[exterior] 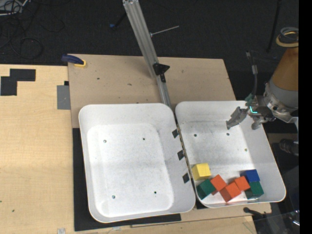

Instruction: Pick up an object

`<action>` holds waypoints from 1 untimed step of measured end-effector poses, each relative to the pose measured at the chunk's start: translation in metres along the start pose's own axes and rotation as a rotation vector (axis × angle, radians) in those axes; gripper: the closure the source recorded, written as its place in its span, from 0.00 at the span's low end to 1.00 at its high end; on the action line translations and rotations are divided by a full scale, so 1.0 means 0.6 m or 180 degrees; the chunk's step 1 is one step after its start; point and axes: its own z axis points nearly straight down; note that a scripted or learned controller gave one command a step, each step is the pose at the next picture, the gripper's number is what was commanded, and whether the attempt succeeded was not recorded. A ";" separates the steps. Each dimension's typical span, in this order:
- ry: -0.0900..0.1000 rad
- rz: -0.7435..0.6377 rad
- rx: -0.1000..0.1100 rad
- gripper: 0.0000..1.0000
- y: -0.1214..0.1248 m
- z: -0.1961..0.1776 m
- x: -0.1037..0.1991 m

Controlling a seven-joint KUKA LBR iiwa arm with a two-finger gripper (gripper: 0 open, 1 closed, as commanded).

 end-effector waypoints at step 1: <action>0.0002 0.0001 0.0016 0.00 0.014 0.098 0.002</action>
